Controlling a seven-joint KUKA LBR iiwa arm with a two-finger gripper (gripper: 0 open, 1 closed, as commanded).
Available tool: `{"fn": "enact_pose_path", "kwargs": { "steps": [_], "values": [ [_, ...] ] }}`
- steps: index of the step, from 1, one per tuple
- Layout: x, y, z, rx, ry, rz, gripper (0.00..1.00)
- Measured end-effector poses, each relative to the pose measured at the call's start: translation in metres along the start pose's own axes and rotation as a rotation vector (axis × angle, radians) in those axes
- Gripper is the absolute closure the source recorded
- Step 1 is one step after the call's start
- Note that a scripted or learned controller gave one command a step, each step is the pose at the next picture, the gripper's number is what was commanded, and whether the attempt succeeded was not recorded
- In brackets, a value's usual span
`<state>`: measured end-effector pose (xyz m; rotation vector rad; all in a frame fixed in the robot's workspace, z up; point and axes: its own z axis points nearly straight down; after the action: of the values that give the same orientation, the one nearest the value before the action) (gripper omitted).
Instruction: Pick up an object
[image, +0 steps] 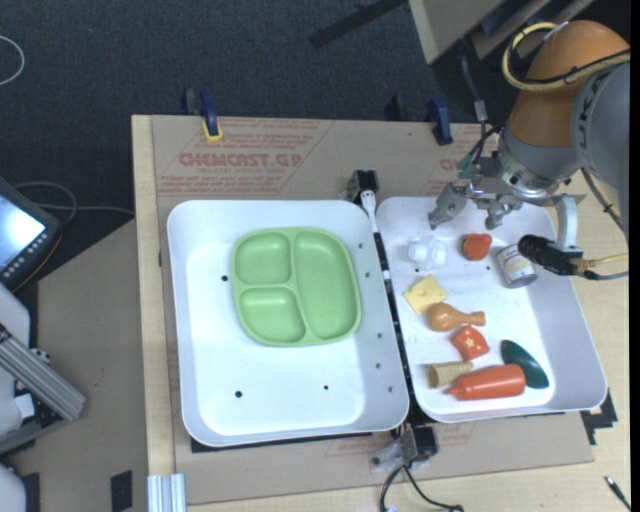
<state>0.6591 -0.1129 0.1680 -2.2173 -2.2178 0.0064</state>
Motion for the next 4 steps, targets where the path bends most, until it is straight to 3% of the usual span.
{"fn": "enact_pose_path", "kwargs": {
  "steps": [2, 3, 4],
  "values": [
    [-0.001, 0.0, 0.086, -0.002, 0.0, 0.0, 0.0],
    [-0.001, 0.002, 0.072, -0.009, -0.001, 0.0, 1.0],
    [0.002, -0.001, 0.027, -0.013, -0.002, 0.0, 1.0]
  ]
}}
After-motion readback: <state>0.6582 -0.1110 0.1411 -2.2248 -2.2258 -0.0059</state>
